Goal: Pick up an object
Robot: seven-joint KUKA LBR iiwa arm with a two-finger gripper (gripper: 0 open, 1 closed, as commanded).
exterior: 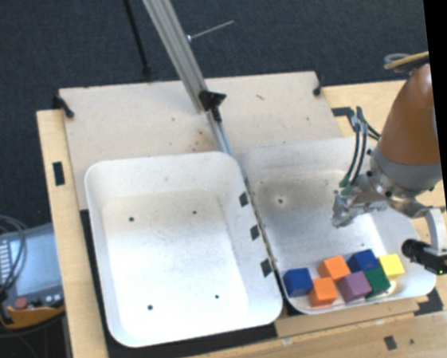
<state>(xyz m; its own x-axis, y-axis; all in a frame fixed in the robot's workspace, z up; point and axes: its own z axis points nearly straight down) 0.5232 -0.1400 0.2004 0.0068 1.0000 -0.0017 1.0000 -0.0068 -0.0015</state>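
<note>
Grey two-finger gripper [346,210] under the orange-banded arm hangs over the bare floor of the shallow white right-hand bin [304,181]; we can't tell how it is set at this angle, and we see nothing held in it.

All places relative to that bin: the matching white left-hand bin [175,244] sits just beside it. The targets are small coloured cubes, probably wood or plastic, clustered in its near corner, below the gripper: blue cube [298,280], orange cube [334,267], second blue cube [364,260], yellow cube [391,265], second orange cube [324,290], purple cube [353,285], green cube [377,279].

We judge them light, rigid, not fragile, with flat faces that suit a parallel pinch. They are packed touching, so fingers may not fit between them. The first blue cube at the cluster's edge, or the yellow one, looks like the easiest grasp across free opposite faces.
</note>
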